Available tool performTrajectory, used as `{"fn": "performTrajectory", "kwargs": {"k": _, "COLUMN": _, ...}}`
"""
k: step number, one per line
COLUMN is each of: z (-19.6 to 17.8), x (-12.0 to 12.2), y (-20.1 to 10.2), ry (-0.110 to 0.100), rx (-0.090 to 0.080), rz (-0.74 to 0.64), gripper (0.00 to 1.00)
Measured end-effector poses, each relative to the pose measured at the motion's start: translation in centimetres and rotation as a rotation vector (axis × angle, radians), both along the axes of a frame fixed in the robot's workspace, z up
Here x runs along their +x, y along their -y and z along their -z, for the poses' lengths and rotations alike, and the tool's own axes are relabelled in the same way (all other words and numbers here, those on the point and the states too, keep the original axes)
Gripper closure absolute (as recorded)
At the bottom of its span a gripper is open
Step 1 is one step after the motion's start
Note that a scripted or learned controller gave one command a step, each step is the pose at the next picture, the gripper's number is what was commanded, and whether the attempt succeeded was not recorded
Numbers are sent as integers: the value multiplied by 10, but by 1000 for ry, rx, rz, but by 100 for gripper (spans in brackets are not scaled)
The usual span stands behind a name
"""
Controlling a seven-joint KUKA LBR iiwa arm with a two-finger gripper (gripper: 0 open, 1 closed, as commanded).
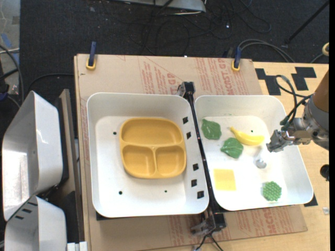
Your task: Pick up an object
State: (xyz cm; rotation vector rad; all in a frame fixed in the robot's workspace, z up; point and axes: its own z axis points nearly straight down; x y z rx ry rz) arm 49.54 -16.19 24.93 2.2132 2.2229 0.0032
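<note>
pincer (276,141) hovers, grip state impossible to tell, over the right bin (293,163), approach step, with the yellow banana (247,137) just left, so it should shift left and descend.

Brown board bench (157,72) w/ red print, seen from above. Two white bins sit on it side by side, touching: left bin (99,140) and right bin (293,166). Two clamps at the far edge, left clamp (91,56) and right clamp (236,58).
</note>
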Motion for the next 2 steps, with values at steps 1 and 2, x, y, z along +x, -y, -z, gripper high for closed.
{"fn": "performTrajectory", "kwargs": {"k": 1, "z": -8, "x": -1, "y": -52, "ry": -4, "rx": 2, "rz": -2, "gripper": 100}}
{"fn": "performTrajectory", "kwargs": {"k": 2, "z": 6, "x": 2, "y": -103, "ry": -5, "rx": 2, "rz": 0, "gripper": 100}}
